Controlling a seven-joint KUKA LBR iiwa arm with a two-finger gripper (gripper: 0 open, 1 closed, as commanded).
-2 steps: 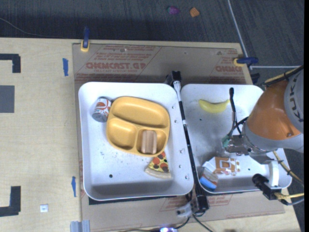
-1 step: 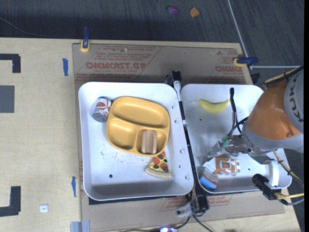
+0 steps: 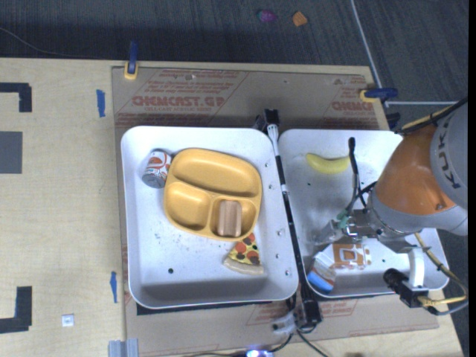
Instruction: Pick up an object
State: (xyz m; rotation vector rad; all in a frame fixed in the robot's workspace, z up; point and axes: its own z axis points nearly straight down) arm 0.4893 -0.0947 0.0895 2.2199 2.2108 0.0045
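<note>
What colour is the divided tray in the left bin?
Yellow-orange; the divided tray shows clearly in the camera view, inside the left bin.

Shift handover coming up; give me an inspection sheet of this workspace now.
Surface: two white bins, left bin and right bin, on a cardboard sheet.
Job's things: yellow divided tray, can, pizza slice toy, banana, small box.
Clutter: two scraps on the floor.
Grippers: gripper low in the right bin, above the small box; grasp unclear.
Cables: black cable along the arm.
Surroundings: clamps, blue tape.
</note>
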